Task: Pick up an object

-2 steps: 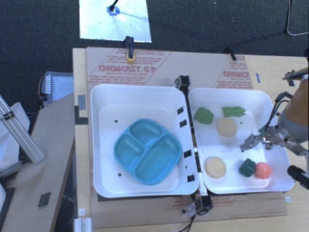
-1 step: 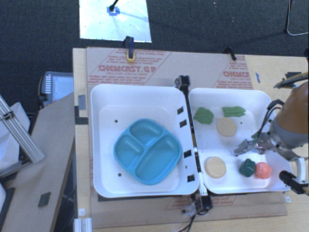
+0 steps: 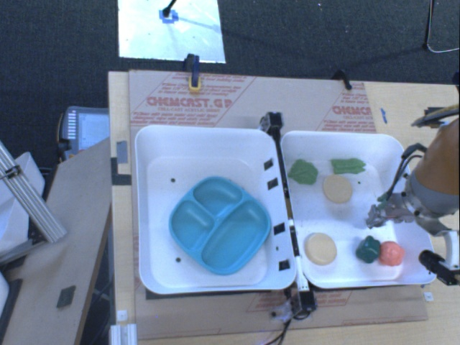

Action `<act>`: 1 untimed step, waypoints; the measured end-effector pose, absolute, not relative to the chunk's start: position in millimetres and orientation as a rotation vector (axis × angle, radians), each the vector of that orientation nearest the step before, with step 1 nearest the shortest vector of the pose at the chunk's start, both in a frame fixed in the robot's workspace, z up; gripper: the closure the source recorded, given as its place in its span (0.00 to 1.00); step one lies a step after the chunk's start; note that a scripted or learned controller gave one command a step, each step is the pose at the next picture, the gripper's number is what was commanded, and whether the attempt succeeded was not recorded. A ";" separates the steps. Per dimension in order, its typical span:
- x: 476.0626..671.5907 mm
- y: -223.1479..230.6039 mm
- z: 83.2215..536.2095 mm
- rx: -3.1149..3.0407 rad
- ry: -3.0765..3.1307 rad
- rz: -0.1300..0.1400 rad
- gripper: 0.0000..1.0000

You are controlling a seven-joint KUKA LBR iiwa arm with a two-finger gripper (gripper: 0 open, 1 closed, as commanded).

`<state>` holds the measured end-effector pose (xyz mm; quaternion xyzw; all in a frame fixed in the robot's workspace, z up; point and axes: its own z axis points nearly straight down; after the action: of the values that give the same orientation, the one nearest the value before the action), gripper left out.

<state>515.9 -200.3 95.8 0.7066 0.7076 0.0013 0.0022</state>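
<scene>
- The dark green toy (image 3: 368, 249) lies in the right bin (image 3: 388, 144), near corner, touching an orange-pink ball (image 3: 391, 254).
- The gripper (image 3: 376, 218) hangs just above the toy; its opening I cannot tell, and nothing shows held.
- A descent could nudge the ball and take neither.
- Two tan discs (image 3: 320, 249), (image 3: 337, 189) lie clear.
</scene>
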 end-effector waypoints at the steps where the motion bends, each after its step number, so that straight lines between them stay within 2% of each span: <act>1: 521.0 -198.4 139.8 2.213 2.222 0.004 1.00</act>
<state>521.0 -198.4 139.8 0.7057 0.7085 0.0013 0.0027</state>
